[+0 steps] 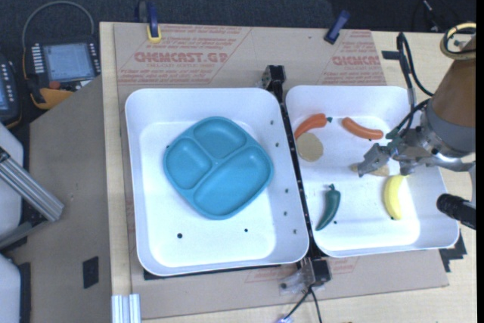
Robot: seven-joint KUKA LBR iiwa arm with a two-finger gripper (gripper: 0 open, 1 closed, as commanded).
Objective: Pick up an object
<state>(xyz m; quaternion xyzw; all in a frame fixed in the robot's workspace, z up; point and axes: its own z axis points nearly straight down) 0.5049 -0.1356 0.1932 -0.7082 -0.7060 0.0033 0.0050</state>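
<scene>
Lying in the right bin (423, 234) are five loose items, any of which answers the task — a yellow banana (394, 197) at the near right, a green pepper (330, 206) near the bin's left wall, a round beige disc (310, 148) above it, an orange carrot (309, 124) touching or just overlapping that disc, and an orange sausage (361, 128) toward the far side

Nearest candidate: the banana, lying lengthwise just below the pincer (376, 160), apart from the other pieces. The sausage lies just beyond the pincer on the far side, also free of neighbours

Pincer: reaching in from the right, hanging over the middle of the right bin between sausage and banana; nothing is visible between its fingers, and whether they stand apart or together cannot be told from this slant

Handling note, as a judgement: choose one isolated piece — banana or sausage — rather than the carrot and disc, which crowd each other. Set the fingers across the short width of the chosen piece, centred on its middle, descend straight and close only once the fingers straddle it. The banana's curve may roll it aside if gripped near an end

Adjacent: left bin (144, 163) holding a blue divided plate (219, 166); both bins sit on the table (227, 49)
</scene>
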